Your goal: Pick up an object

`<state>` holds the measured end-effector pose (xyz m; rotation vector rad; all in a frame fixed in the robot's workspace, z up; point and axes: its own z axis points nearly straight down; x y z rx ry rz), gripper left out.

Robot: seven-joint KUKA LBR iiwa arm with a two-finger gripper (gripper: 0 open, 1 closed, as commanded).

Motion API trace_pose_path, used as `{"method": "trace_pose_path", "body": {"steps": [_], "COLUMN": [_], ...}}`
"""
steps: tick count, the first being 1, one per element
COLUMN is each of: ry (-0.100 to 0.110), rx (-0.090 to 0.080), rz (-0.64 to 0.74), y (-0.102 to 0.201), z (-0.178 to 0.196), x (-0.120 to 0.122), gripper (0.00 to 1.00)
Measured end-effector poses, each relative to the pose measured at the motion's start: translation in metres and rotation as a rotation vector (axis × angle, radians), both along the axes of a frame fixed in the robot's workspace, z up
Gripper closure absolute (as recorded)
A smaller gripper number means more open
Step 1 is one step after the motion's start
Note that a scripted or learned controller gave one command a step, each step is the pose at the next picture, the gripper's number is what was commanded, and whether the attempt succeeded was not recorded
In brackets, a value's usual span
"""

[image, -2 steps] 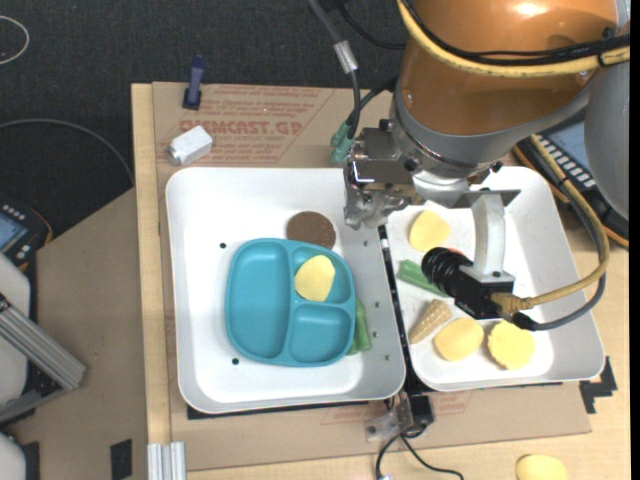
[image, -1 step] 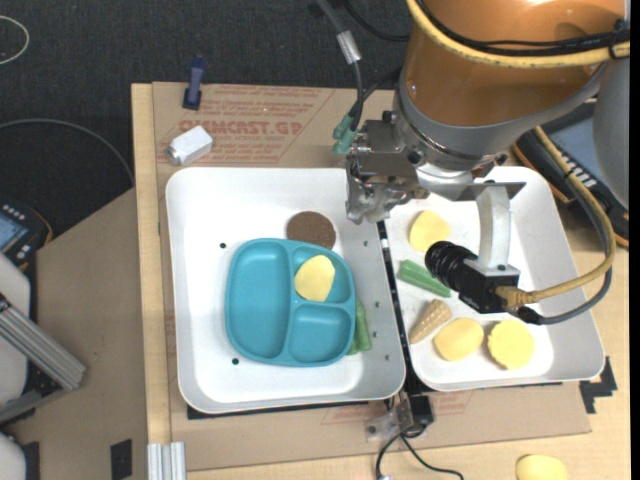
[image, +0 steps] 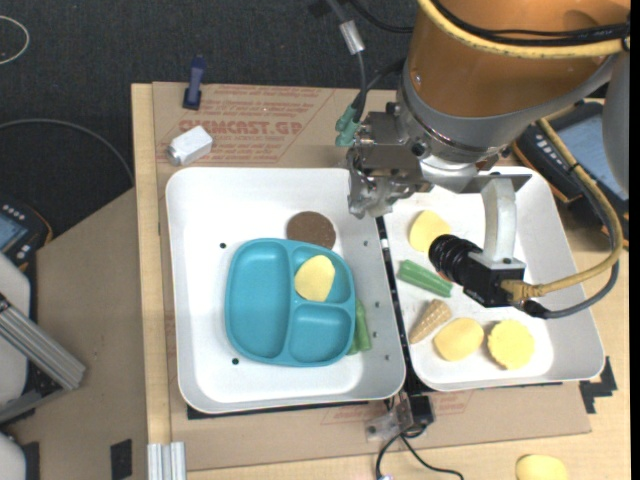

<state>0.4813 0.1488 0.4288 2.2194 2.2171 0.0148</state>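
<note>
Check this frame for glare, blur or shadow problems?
Camera view: a bright highlight glares on the orange band, close to the lens and soft; the white bins are evenly lit, with faint shadows; the blue tray and the gripper look sharp enough.

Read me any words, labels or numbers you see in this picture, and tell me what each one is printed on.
"SUNCAST.G..." in faded red print on the cardboard sheet behind the left bin; the last letters are cut off by the arm.
Smaller red lines above and below that word on the cardboard: too blurred to read.
No readable text on the blue tray, the bins or the food pieces.
</note>
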Motion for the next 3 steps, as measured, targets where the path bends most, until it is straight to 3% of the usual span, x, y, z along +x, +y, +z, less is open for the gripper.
{"method": "trace_pose_path", "body": {"steps": [1,2,3], "ry": [-0.002,0.025,-0.005], "rx": [0.001,-0.008,0.0], "rz": [0.001,-0.001,0.005], "y": [0.0,-0.004,0.035], "z": [0.01,-0.112,-0.032], "x": [0.001,0.006,0.095], "gripper": [1.0,1.0,1.0]}}
